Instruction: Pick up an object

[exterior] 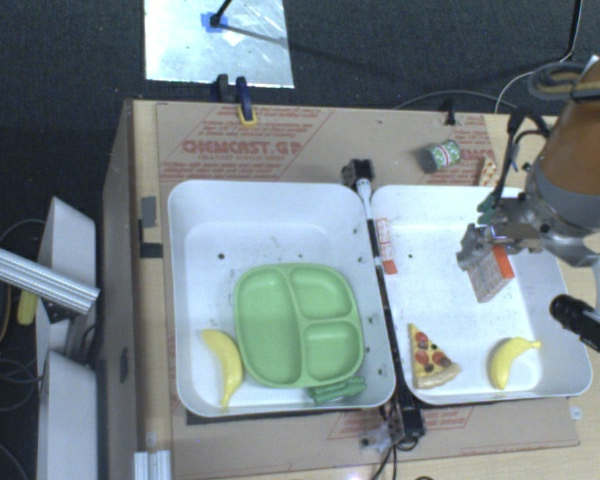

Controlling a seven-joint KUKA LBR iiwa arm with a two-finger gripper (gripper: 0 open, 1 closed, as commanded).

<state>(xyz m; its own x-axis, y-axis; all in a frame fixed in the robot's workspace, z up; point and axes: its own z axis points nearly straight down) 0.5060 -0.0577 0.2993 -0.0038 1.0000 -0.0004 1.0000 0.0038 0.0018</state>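
Observation:
My gripper hangs over the right bin, near its right side. Its fingers are shut on a small orange and grey box, which sticks out below them, tilted. A toy pizza slice lies at the bin's front, and a yellow banana sits at the front right, both apart from the gripper.
The left bin holds a green divided plate, a second banana and a green pod at the front. A red and white strip lies by the divider. A green can rests on the bench behind the right bin.

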